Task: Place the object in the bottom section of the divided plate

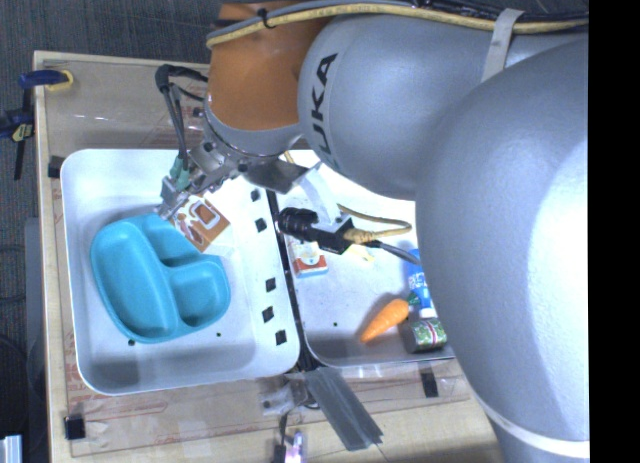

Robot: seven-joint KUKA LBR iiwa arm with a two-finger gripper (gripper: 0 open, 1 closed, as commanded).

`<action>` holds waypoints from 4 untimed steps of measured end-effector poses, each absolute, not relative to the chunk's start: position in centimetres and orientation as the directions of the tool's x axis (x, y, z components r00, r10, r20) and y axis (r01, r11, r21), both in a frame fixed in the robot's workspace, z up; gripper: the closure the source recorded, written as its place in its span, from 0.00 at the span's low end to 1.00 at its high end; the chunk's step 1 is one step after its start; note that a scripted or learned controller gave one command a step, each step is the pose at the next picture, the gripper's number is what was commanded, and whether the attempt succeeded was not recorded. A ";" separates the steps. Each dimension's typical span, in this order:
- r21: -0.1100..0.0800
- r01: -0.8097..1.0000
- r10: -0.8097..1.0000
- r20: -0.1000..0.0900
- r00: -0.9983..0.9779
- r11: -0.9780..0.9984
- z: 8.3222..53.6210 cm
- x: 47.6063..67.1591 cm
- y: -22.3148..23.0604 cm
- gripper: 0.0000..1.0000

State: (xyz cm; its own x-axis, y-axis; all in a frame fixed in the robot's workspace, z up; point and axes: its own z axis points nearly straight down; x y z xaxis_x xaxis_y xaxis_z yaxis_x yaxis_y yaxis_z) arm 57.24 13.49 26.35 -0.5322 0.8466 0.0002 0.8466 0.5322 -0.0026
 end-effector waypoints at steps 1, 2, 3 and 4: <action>-0.002 0.965 0.965 -0.001 -0.261 0.261 27.2 57.6 14.6 1.00; -0.002 0.965 0.965 -0.001 -0.262 0.262 27.2 57.6 14.7 0.00; 0.014 0.992 0.992 0.001 -0.123 0.123 10.8 54.9 13.0 0.00; 0.062 0.940 0.942 0.015 0.335 -0.335 10.8 54.1 18.5 0.00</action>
